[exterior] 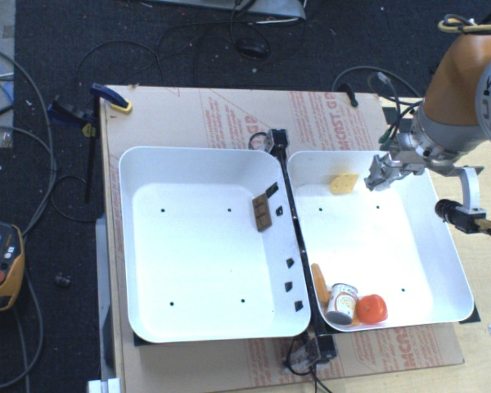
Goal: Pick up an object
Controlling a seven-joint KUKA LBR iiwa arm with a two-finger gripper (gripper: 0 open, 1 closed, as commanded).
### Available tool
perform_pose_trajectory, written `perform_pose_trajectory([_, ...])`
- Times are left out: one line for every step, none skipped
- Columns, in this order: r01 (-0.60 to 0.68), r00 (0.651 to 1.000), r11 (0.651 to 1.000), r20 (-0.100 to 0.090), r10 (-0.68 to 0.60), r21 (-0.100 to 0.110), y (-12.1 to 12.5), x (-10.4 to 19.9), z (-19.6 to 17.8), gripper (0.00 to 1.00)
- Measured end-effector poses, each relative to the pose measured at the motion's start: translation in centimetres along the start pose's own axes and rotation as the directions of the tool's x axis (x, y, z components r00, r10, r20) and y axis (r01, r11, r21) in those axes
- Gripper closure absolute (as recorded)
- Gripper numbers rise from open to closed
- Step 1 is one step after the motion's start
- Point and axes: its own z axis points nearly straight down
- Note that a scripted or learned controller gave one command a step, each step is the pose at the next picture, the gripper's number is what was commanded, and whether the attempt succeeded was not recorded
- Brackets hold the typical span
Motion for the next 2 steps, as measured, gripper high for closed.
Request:
perform_pose_trajectory([0.000,1.000,1.000,0.000,0.000,-0.001,0.1,0.0,-5.3,1.00])
perform_pose_trajectory([0.003,1.000,1.000,-0.002,-0.003,0.003,-1.9,4.9,-5.9,1.00])
